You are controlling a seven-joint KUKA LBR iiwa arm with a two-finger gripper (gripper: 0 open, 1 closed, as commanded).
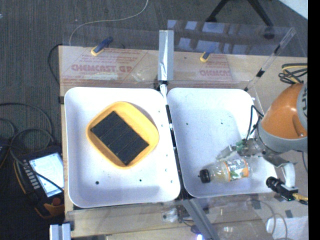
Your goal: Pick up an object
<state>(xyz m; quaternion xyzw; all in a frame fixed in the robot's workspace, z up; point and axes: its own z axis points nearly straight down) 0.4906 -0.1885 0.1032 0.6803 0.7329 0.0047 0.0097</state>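
Observation:
A clear plastic bottle (227,170) with a black cap and an orange label lies on its side in the right bin (210,119), near that bin's front right corner, cap pointing left. My gripper (243,148) hangs just above the bottle's base end, at the bin's right side, below the arm's orange band (285,116). The arm's body hides much of the gripper. In the left bin (80,184) sits a yellow dish (123,133) with a black ribbed pad on it.
A raised ridge (170,129) divides the two bins. A clear plastic screen (165,59) stands along the bench's back edge. Cables and a small device (45,171) lie on the floor to the left.

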